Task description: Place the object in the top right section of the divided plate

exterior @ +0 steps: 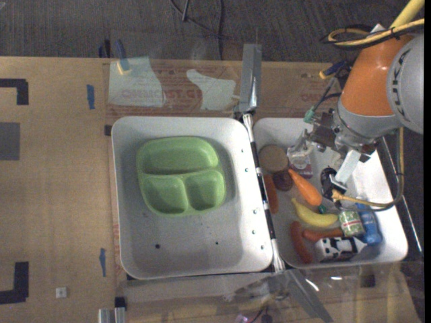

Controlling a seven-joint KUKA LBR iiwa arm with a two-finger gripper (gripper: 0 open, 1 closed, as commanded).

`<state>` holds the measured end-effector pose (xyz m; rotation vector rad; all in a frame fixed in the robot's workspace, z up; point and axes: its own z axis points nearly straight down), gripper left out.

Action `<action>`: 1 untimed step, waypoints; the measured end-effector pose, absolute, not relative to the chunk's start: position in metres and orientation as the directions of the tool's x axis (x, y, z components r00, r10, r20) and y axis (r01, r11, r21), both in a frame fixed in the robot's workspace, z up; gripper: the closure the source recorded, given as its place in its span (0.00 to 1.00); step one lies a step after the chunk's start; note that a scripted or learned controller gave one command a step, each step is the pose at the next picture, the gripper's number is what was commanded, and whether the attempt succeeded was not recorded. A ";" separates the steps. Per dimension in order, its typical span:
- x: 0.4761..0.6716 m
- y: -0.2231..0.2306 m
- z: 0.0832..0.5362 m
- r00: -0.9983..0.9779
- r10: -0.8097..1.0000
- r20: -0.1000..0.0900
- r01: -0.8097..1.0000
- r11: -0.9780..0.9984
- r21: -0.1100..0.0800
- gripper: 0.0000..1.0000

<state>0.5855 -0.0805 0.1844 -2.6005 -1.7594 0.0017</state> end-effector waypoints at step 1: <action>0.586 -0.081 0.194 0.374 0.927 0.000 0.927 -0.374 -0.002 1.00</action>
